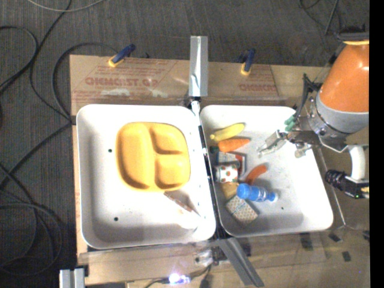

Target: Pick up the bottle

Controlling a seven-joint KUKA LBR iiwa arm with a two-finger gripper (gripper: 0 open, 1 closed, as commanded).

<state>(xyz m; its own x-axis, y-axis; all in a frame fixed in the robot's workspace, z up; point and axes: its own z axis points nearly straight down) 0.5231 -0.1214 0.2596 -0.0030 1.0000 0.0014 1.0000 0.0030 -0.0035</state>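
The bottle [256, 193], blue with a clear body, lies on its side in the lower left part of the right bin [300, 215], just right of a checked block [242, 209] and below a small red item [256, 172]. A banana [228, 130] and a carrot [234, 143] lie near the bin's top left. The end effector [274, 143] hangs over the bin's upper middle, fingers apart and holding nothing, well apart from the bottle. A yellow tray [153, 155] sits in the left bin [96, 179].
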